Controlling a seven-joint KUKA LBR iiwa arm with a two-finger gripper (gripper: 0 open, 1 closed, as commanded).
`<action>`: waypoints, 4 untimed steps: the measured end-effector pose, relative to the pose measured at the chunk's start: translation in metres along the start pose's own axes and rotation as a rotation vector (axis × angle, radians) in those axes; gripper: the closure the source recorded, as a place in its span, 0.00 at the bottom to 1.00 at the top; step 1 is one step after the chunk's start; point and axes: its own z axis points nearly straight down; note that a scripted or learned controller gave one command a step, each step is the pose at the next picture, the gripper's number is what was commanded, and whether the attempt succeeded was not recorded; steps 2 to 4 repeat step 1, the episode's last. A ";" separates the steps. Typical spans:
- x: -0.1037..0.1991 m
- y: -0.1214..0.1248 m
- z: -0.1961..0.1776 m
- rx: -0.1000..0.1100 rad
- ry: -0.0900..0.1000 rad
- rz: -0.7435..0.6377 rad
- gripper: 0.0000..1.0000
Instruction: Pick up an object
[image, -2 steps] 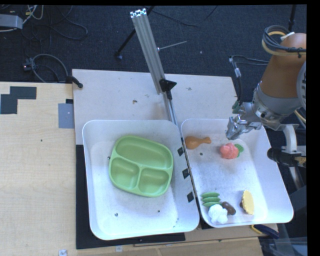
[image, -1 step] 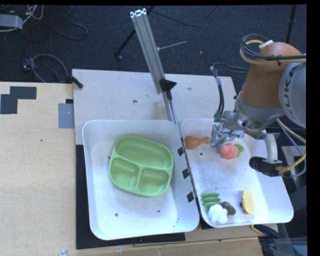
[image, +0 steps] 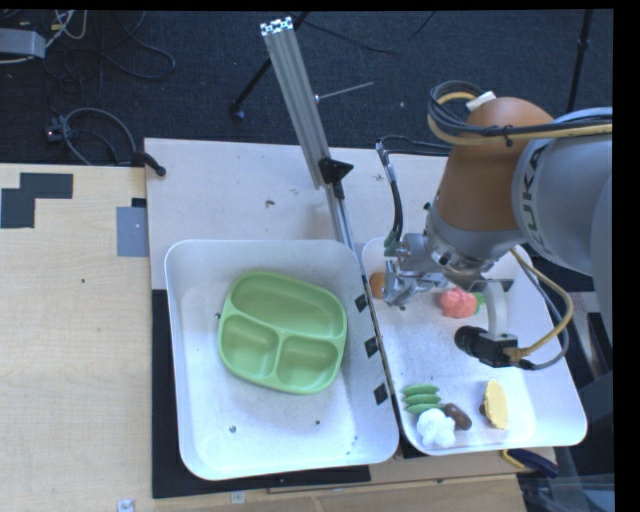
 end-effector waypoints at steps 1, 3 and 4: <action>0.058 -0.012 0.006 0.000 0.000 -0.001 1.00; 0.058 -0.012 0.006 0.000 0.000 -0.001 1.00; 0.058 -0.012 0.006 0.000 0.000 -0.001 1.00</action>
